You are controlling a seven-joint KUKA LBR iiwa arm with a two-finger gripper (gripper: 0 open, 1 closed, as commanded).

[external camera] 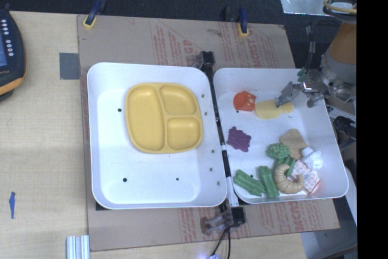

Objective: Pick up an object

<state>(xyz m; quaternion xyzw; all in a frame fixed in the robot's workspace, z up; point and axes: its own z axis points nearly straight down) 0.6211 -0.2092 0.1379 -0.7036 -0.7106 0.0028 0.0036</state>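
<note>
Nothing is lifted yet: my two-finger gripper (290, 97), fingers apart, hovers over the pale yellow plastic food piece (271, 110).

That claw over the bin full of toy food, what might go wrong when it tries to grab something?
The gripper sits right by the pale yellow piece, with the red piece close beside it; it may nudge one away instead of gripping it. Lower in the right bin, the green pieces, pretzel and packet lie heaped together, so a grab there could catch two things or slip off.
</note>
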